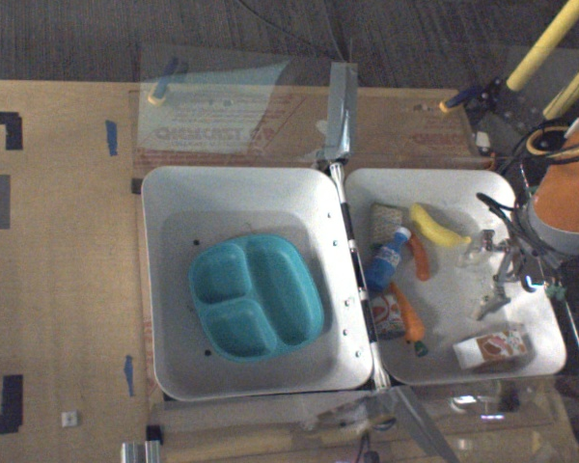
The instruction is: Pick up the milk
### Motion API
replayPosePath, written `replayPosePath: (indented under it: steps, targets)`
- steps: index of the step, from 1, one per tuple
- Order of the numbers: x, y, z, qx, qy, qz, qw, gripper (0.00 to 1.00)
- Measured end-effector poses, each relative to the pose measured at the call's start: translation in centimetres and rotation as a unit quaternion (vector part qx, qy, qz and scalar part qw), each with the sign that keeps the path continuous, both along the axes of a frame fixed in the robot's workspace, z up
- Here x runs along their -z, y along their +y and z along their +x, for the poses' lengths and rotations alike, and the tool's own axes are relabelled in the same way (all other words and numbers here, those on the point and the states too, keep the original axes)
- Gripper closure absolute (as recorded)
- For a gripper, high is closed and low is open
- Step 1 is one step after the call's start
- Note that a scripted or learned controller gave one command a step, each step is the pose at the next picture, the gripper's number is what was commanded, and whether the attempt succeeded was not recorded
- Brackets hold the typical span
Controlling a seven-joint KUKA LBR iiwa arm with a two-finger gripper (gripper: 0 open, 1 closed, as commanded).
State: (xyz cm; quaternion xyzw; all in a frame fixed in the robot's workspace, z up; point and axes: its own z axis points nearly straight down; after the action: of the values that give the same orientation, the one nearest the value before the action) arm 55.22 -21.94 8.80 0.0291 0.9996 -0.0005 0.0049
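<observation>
- Overhead, two shallow white bins are seen side by side; a teal compartmented plastic tray [257, 296] lies in the left bin [174, 201].
- Near the right bin's [550, 355] front corner, a small white-and-red milk carton [492, 348] is seen lying on its side.
- Above and apart from it, the metal two-finger gripper [500, 280] is seen; whether its fingers are parted cannot be told.
- A yellow banana [438, 228], blue bottle [388, 258] and orange carrot [409, 318] are grouped on the bin's left.

Milk carton [492, 348] lies by the right bin's near wall [482, 379], open floor to its left and above it. Clutter's all along the left side: blue bottle [387, 258], carrot [407, 318], banana [437, 228].
</observation>
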Motion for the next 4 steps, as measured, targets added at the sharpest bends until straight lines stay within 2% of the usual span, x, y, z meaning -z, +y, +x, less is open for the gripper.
replayPosePath:
  steps: [1,2,3,4]
  targets:
    - [-14.7,-0.5,4.9,-0.012,0.000,-0.0003,0.9999,0.00]
    - [-18.6,-0.2,5.7,-0.078,-0.001,-0.0009,0.9970,0.00]
    - [-18.6,-0.2,5.7,-0.078,-0.001,-0.0007,0.9970,0.00]
    - [-6.5,-0.3,0.8,-0.146,0.002,-0.0004,0.9893,0.00]
